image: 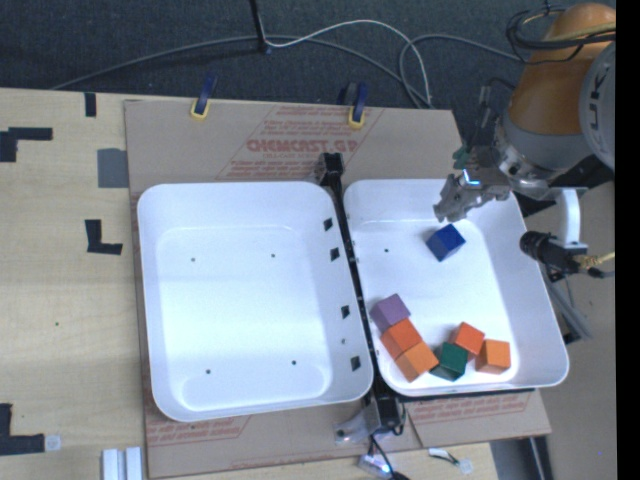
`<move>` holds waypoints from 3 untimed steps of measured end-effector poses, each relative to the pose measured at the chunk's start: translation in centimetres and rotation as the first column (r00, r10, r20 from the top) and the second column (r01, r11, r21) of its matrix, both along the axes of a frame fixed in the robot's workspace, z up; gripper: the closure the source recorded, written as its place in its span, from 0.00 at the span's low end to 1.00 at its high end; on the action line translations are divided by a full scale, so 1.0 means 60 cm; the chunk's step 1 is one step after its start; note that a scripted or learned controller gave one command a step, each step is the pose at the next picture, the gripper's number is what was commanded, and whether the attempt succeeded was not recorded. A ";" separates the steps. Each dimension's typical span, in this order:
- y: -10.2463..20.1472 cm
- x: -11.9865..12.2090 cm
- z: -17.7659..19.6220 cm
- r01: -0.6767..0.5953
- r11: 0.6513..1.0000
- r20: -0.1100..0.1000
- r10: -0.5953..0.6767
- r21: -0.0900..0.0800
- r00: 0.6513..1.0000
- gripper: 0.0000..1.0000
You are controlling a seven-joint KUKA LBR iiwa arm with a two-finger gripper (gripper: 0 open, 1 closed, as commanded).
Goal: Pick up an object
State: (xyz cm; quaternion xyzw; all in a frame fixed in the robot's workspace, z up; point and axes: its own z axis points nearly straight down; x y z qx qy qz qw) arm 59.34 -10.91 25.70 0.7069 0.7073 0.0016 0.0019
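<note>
My gripper [462, 202] hangs over the far part of the right bin [520, 268], with its jaws apart and nothing between them. A blue cube [446, 241] lies on the bin floor just in front of the gripper, apart from it. Near the bin's front wall sits a cluster of blocks: a purple cube [390, 310], two orange blocks [403, 336] [417, 359], a green block [451, 361], a red-orange block [467, 337] and another orange cube [494, 354].
The left bin [240, 298] sits beside the right one, with a black divider strip [345, 268] between them. The grey and orange arm [560, 78] reaches in from the upper right. Cables [380, 43] trail across the dark floor behind the bench.
</note>
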 end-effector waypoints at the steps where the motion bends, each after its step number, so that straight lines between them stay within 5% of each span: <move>1: 0.083 -0.008 -0.025 -0.003 1.000 -0.006 0.003 0.001 1.000 1.00; 3: 0.250 -0.020 -0.016 -0.003 1.000 -0.006 0.003 0.001 1.000 1.00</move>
